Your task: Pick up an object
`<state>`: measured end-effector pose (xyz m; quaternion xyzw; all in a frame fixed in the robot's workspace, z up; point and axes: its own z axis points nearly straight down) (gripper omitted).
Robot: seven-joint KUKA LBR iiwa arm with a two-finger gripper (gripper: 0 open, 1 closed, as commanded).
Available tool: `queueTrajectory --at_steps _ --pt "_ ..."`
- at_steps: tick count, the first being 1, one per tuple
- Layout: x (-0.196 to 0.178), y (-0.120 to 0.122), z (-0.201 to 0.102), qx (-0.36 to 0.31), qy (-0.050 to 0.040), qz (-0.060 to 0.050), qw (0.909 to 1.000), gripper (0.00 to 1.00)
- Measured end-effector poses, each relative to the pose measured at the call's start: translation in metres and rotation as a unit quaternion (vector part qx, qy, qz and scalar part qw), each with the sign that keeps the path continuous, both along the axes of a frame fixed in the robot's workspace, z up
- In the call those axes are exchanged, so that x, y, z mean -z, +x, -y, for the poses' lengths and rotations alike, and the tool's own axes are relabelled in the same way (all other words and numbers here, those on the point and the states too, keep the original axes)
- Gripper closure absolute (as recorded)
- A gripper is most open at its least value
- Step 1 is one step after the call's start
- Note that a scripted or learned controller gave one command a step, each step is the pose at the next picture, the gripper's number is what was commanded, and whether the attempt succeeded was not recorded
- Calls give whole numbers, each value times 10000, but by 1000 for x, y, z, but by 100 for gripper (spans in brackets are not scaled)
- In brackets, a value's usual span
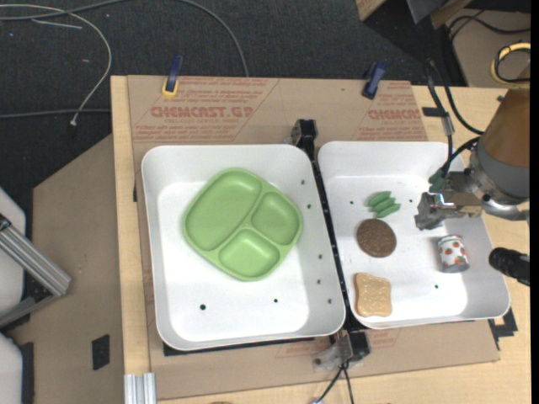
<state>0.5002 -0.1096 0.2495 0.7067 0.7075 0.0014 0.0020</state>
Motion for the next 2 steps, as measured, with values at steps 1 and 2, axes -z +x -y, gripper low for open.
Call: queueTrajectory --at_steps 1,2 --pt "10 31 -43 -21 9 -15 10000 100" --pt "3 57 -89 -20 9 -9 10000 100"
